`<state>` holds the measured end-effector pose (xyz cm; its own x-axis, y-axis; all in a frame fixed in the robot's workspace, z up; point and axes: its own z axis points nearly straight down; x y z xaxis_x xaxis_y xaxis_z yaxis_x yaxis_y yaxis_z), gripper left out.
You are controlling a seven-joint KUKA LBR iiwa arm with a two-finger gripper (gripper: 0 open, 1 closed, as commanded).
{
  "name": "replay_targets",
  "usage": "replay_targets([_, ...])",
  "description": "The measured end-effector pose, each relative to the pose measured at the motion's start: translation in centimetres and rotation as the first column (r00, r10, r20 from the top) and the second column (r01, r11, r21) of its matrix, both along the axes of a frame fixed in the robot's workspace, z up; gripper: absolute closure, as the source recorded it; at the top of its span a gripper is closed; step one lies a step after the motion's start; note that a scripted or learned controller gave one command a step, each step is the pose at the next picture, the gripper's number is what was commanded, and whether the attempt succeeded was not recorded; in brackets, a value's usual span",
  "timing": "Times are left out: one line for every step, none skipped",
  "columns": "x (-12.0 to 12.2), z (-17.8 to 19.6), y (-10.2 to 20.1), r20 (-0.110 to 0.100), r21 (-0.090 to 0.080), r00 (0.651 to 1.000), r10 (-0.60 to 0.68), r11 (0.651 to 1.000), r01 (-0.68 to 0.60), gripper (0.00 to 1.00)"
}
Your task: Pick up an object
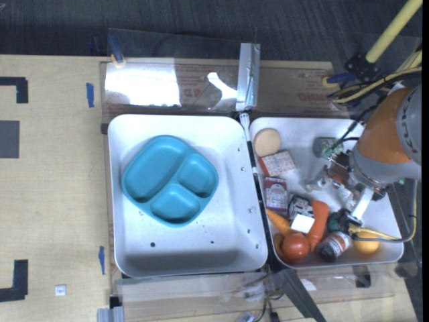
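Observation:
The right bin [392, 210] holds a jumble of small items. A round tan bun [267, 141] lies at its far left corner, with two pinkish packets [277, 164] just below it. Toward the front lie a black-and-white pack [301, 208], an orange carrot [320, 219], a red tomato [295, 246], a small jar [334, 245] and a yellow fruit [366, 246]. My gripper [340, 194] hangs low over the middle of this bin, just right of the carrot and above the jar. I see nothing held in it.
The left bin [127, 247] carries a blue divided plate [170, 178]. A metal divider [248, 79] stands behind the two bins. Yellow and black cables [375, 72] run at the back right, behind the arm's orange band [387, 136].

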<state>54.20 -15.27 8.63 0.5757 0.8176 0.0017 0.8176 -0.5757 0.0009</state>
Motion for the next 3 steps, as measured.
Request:
replay_targets([-1.8, 0.0, -2.3, -0.001, 0.0, 0.999, -0.033, 0.999, 0.033, 0.0])
replay_targets([4.4, -0.1, 0.3, 0.0, 0.0, 0.854, -0.521, 0.854, 0.521, 0.0])
replay_targets([8.0, 3.5, -5.9, -0.025, 0.01, 0.944, -0.33, 0.944, 0.33, 0.0])
